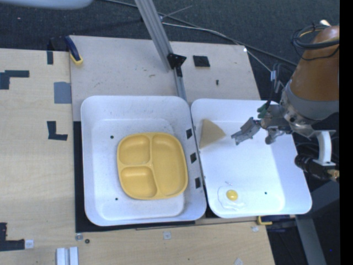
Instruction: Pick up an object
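Over right bin (287, 203) | claw (256, 132) spread, empty | arm cut off at right edge

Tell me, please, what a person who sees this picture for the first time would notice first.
The eye goes first to the yellow divided plate, lying in the middle of the left bin. Next comes the arm's gripper, reaching from the right over the right bin, near a tan wedge-shaped piece by that bin's left wall. A small toy fried egg lies near the right bin's front edge.
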`<state>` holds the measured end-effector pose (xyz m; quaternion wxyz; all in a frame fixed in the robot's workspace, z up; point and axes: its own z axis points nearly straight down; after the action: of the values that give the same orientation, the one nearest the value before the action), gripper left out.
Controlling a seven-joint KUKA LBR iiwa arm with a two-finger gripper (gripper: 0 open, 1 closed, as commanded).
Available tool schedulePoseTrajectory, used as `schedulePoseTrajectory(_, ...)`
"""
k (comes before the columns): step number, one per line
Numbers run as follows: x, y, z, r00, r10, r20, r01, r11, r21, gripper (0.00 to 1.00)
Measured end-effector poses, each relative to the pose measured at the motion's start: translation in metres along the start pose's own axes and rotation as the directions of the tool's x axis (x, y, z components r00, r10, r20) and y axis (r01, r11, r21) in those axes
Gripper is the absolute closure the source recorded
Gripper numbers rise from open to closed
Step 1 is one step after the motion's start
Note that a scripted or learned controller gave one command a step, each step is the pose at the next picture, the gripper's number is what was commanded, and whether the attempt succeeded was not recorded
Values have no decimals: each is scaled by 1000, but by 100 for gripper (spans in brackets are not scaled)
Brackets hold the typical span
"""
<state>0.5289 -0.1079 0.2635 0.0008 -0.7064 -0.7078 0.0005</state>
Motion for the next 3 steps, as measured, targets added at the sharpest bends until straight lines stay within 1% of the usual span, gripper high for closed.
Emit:
schedulePoseTrajectory(1, -2, 4, 63, 1000, 2, 0, -2, 1000, 4, 0)
schedulePoseTrajectory(2, 6, 7, 112, 1000, 1, 0, -1, 1000, 5, 0)
schedulePoseTrajectory(3, 7, 8, 156, 1000, 1, 0, -1, 1000, 5, 0)
